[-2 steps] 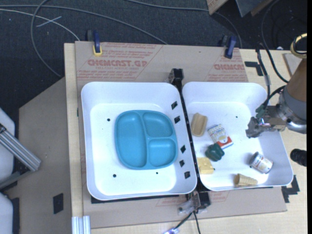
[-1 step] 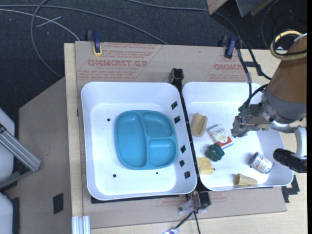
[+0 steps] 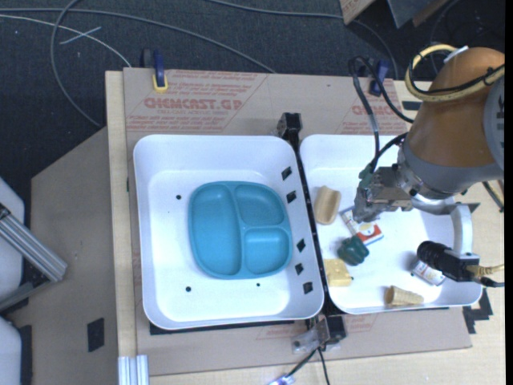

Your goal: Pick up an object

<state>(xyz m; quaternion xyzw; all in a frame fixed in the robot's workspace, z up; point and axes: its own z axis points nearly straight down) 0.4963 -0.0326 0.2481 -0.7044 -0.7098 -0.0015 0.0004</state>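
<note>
1. Gripper (image 3: 367,208) hangs low in the right bin (image 3: 449,297), over a small red-and-white item (image 3: 369,233); from my seat I cannot tell its state.
2. Just below sits a dark green object (image 3: 353,252).
3. Tan pieces lie nearby (image 3: 326,204).
4. I see a blue divided plate (image 3: 240,228) in the left bin (image 3: 156,215).

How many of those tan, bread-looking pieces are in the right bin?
3. One piece lies near the bin's left wall, one sits lower by the same wall, below the green object, and one rests near the front edge. The arm may hide others.
</note>
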